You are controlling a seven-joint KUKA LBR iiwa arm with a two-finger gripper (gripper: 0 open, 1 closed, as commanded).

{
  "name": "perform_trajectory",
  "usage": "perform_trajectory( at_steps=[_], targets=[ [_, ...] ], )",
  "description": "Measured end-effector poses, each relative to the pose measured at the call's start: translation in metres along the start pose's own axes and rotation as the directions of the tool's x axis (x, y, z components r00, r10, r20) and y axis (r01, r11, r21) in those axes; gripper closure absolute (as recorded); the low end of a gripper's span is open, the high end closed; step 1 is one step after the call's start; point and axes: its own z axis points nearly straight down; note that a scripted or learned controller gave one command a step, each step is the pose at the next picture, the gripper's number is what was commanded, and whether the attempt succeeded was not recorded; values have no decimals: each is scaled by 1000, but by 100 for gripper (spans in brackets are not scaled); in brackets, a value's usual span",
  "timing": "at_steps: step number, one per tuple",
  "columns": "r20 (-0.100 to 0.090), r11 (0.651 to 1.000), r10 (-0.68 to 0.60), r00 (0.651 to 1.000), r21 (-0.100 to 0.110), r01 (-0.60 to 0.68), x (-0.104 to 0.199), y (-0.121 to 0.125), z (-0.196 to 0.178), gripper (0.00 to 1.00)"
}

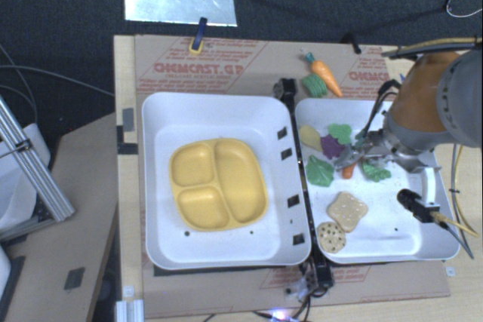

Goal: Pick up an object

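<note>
On my feed the left bin (219, 111) sits well to the left of the fingers and carries a yellow divided plate (218, 184) lying flat in its middle. Moving right, the right bin (392, 241) holds the clutter: a pale yellow piece (309, 136) up and left of the fingertips, a purple piece (330, 145) just beside them on the left, a green leafy piece (339, 133) just above that, and another green leaf (320, 172) below and left. A slice of toast (346, 210) and a round cookie (330, 236) lie farther below the fingers, near the bin's front edge. The gripper (352, 157) is low in this bin, pointing left, right against a small orange piece (348, 170) just under its tips and a green piece (375, 171) below its body; I cannot tell how far the fingers are parted or whether anything sits between them. Behind it the arm (430, 105) slants in from the right, orange band uppermost. A toy carrot (326, 75) rests outside the bin on the cardboard, above the fingers.
</note>
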Motion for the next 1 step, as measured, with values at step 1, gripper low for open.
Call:
perform_trajectory(
  at_steps=[1],
  targets=[
    [-9,1000,4,1000,17,-4,-5,-95,-30,0]
  ],
)
